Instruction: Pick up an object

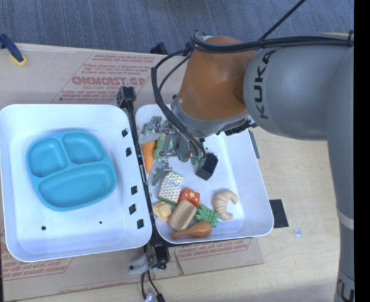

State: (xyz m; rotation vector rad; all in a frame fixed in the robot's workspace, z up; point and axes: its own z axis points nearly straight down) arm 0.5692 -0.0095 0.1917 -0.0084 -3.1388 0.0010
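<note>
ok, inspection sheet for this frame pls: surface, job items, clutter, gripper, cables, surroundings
surface: wooden bench bearing two white bins, cardboard sheet under them.
job's things: right bin holds toy food: carrot, croissant, checkered block, red piece, green piece, hot dog bun, sausage, yellow piece.
clutter: left bin holds a blue divided plate.
grippers: gripper low over the right bin's upper left, beside the carrot; finger state unclear.
cables: black cables run along the arm.
surroundings: grey carpet; blue-and-yellow clamp at the top left corner.
</note>
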